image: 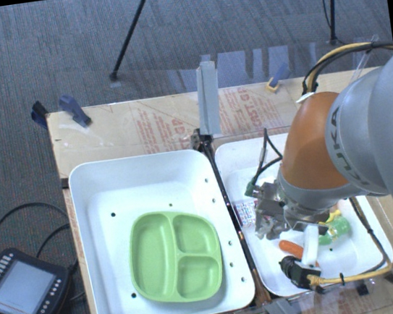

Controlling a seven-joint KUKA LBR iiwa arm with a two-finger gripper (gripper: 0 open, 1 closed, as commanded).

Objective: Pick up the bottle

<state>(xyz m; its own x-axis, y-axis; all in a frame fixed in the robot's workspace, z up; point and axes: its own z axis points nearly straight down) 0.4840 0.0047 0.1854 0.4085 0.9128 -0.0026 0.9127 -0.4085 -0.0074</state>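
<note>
**Bench point(126, 126) with 2 shallow white bins, viewed from above.** The arm point(327, 148) reaches in from the right and hangs low over the right bin point(244, 154), covering much of its floor. This posture suits a downward reach for something lying in that bin. The left bin point(139, 165) holds 1 green plate point(174, 254) with 3 compartments. It lies flat and well apart from the work, so it plays no part in the pick. The gripper point(270, 218) sits beneath the wrist, near the right bin's left wall and just beside a printed packet point(244, 212). Whether it is released or clenched cannot be told, and nothing is seen held in it. The bottle point(341, 227), judged to be the small green thing with a yellow end, lies on the bin floor to the right of the gripper, partly under the arm. A small orange item point(290, 246) lies near it. On this reading, the grasp is not yet made.
</note>
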